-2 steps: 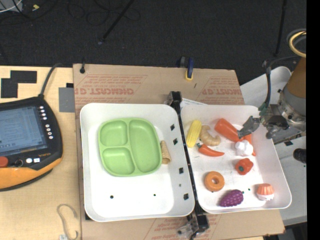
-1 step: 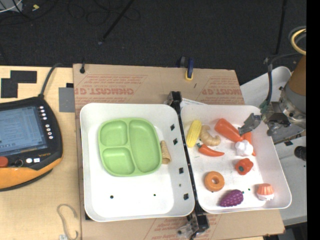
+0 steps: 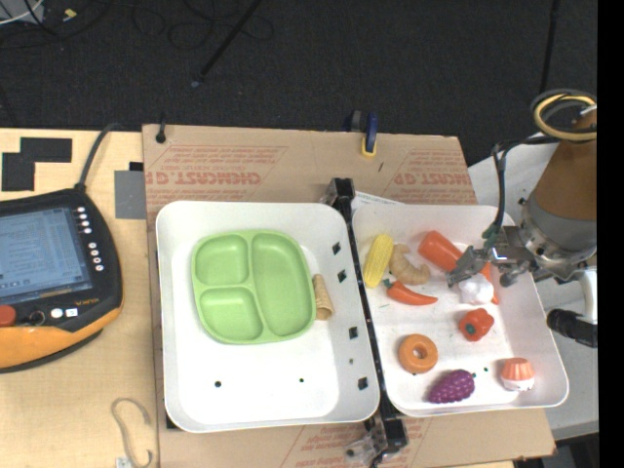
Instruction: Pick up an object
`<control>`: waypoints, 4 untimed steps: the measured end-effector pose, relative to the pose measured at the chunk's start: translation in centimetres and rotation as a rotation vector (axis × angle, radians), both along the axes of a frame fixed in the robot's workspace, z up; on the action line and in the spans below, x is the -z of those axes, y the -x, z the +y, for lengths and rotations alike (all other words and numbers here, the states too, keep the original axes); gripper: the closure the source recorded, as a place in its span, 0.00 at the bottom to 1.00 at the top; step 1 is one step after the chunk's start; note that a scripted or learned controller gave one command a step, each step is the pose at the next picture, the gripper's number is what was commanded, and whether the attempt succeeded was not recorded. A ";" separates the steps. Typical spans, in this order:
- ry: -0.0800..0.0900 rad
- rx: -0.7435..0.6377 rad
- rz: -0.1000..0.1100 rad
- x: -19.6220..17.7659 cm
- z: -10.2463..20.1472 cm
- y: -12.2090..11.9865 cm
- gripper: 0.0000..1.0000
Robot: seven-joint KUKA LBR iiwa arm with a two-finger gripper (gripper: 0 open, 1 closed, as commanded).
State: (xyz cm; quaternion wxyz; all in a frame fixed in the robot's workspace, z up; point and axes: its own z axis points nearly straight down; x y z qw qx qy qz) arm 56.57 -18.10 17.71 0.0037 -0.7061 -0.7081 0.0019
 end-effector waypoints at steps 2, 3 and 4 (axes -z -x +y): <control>0.008 0.004 -0.023 6.3 -0.2 -1.0 0.00; 0.009 0.009 -0.019 5.4 -0.5 -0.9 1.00; 0.003 0.003 -0.009 0.9 -0.3 -1.5 1.00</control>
